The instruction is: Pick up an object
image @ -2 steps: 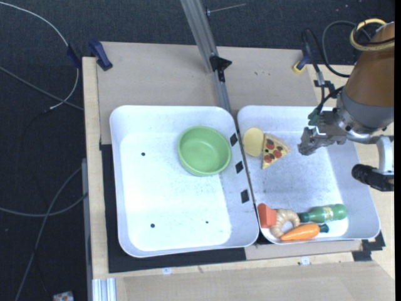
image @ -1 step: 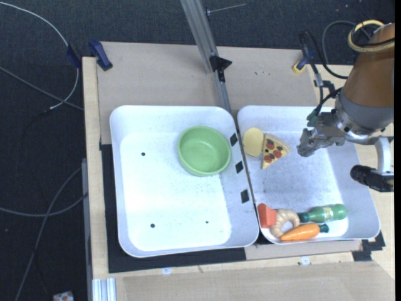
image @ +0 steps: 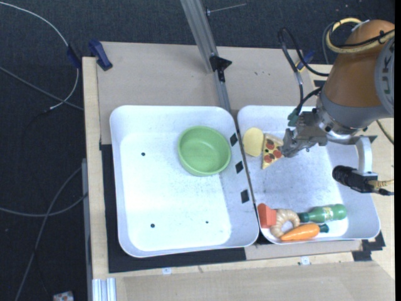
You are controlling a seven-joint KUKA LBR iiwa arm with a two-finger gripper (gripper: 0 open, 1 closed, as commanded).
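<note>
1. The gripper (image: 289, 148) is hanging low over the right bin (image: 313, 180), near its upper left part, with the arm coming in from the right.
2. Honestly can't tell whether it's spread or closed, the wrist is hiding that bit.
3. Closest thing is the pizza slice (image: 270, 152), sitting just to the left of the gripper, basically touching it in this view. Its long axis is running up-right to down-left, tip pointing toward the bin's middle.
4. A yellow piece (image: 253, 141) is lying right beside the pizza, further left by the bin wall.
5. My guess: it's going for the pizza, so it needs a small nudge left.
6. Bottle (image: 322, 214), carrot (image: 299, 232) and the rest are sitting well apart, at the bin's near edge.
</note>
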